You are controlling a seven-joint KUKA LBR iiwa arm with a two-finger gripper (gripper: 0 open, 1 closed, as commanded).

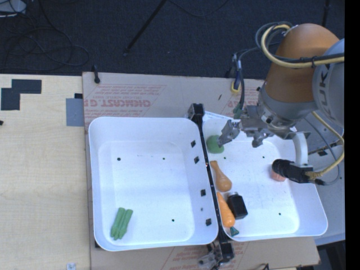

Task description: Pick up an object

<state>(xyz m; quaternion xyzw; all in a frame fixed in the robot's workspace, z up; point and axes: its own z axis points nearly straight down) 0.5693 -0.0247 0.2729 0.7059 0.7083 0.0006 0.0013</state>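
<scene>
On the far left, the pale wooden surface carries dark rectangular markers, and a sheet of printed cardboard lies under both bins. The left bin holds one thing: a green bean-like bundle lying near its front left corner, tilted slightly and well apart from everything else.

A black clip strip runs along the seam where the two bins meet. Just right of it, in the right bin, a round green object sits close to the back left corner. Nearer the front, along the same edge, lies an orange gourd-shaped piece, and beyond it an orange carrot with a small green tip at its front end. A small black block rests just beside the carrot, touching or nearly touching it.

The pincer hangs over the back of the right bin, its two grey fingers spread apart with nothing between them; the left finger ends just beside the green round object, and contact cannot be told. Above it rises the orange band of the arm, ringed by cables. Farther right, a pinkish-orange object lies near the bin's right wall, partly covered by a black fitting.
</scene>
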